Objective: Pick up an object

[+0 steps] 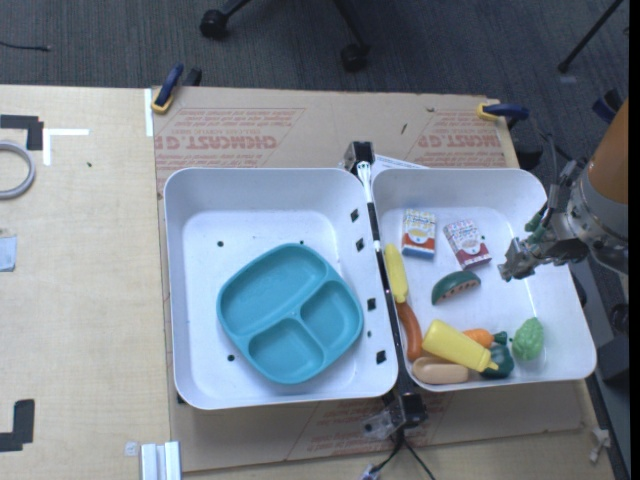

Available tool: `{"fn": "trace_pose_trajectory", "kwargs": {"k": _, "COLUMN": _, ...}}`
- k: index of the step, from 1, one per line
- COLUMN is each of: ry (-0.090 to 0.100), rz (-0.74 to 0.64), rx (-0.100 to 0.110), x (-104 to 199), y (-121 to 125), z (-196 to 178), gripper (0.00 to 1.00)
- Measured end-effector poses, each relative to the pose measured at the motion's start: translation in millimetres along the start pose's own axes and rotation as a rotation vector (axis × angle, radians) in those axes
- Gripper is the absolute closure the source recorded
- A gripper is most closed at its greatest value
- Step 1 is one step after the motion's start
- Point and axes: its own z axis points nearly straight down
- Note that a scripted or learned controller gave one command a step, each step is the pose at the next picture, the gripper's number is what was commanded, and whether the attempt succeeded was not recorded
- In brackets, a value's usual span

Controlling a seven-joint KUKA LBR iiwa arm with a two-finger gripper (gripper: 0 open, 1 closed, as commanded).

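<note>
My gripper [520,260] hangs over the right side of the right bin [570,298], to the right of a watermelon slice [455,286] and above a green leafy vegetable [528,338]. Nothing shows in its grasp. Two small cartons [418,233] [467,243] lie toward the bin's back. A long yellow piece [396,273] and an orange sausage [408,330] line the left wall. A yellow bottle [458,346], a tan bun [438,371] and an orange carrot [480,337] crowd the front.
The left bin [190,268] holds a teal divided plate [290,313]. Both bins rest on a cardboard sheet [300,128] held by clamps [166,88] at the back corners. A roll of tape [12,168] lies at the far left of the bench.
</note>
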Motion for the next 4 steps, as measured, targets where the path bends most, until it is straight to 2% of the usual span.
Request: {"fn": "trace_pose_trajectory", "kwargs": {"k": 4, "ry": -0.006, "rz": -0.004, "rx": -0.001, "x": -1.6, "y": 2.5, "z": -37.4, "gripper": 1.0}}
